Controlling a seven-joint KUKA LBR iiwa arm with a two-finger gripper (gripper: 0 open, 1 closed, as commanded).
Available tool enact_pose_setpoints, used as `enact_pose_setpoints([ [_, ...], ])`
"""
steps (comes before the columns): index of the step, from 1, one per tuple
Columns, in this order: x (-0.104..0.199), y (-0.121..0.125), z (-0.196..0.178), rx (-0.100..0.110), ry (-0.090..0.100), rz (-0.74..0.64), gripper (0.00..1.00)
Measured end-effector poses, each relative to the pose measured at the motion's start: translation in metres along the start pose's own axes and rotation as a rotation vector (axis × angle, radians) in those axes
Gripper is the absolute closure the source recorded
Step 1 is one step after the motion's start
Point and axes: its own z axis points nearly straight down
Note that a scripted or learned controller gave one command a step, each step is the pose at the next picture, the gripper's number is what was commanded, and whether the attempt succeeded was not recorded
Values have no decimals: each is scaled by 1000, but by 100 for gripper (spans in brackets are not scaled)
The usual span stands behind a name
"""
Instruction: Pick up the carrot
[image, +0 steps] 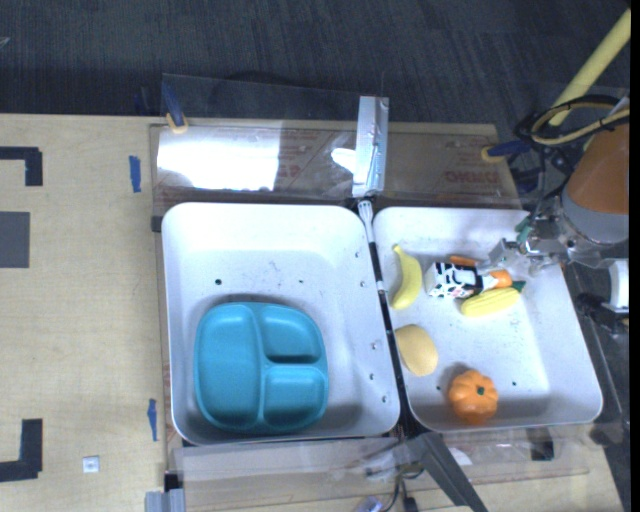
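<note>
One small carrot (497, 277) lying just beside the corn (490, 302), gripper (530, 243) hovering near, claw state unclear.

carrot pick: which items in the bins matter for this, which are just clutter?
Job:
carrot, right bin, upper part
gripper, beside the carrot

Clutter:
banana
corn cob
black-and-white toy
potato
pumpkin
blue divided tray, left bin
</note>
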Motion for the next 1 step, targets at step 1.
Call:
enact_pose_setpoints([
  [1,-3,12,8,-7,6,9,0],
])
